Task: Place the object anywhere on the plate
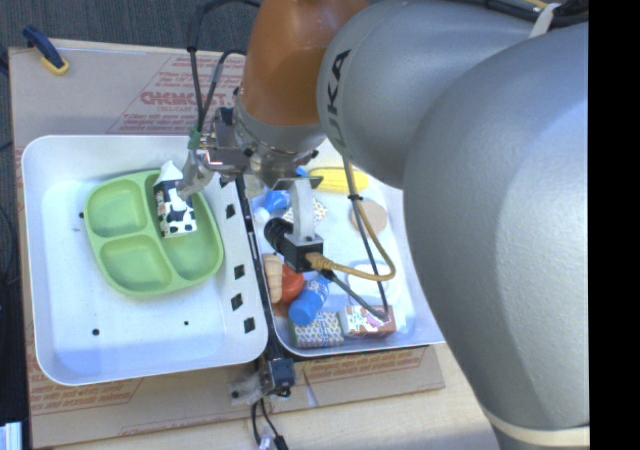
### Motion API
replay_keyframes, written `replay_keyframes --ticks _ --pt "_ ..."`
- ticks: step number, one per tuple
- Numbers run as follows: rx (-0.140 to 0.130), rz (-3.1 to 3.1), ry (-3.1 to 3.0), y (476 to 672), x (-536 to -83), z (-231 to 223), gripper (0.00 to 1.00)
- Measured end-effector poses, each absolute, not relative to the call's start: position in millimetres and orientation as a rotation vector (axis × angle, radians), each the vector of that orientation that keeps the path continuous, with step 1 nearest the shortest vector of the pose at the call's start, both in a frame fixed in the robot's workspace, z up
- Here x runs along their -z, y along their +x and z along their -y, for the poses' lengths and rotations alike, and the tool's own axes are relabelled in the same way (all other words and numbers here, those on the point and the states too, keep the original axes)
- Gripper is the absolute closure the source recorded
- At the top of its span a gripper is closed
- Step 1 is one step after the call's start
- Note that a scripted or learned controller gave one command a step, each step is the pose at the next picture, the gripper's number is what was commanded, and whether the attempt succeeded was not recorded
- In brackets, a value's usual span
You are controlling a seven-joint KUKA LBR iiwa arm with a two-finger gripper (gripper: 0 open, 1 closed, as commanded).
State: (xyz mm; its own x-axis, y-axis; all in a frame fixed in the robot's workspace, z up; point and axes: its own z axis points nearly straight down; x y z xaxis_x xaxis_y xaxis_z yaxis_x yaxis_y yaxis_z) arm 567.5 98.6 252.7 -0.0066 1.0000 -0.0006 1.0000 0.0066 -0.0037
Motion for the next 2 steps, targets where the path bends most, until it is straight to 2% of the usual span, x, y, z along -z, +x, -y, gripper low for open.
replay_keyframes --ticks 2 --pt "-0.005 2.227 -2.213 567.5 -252.7 -98.6 0.0"
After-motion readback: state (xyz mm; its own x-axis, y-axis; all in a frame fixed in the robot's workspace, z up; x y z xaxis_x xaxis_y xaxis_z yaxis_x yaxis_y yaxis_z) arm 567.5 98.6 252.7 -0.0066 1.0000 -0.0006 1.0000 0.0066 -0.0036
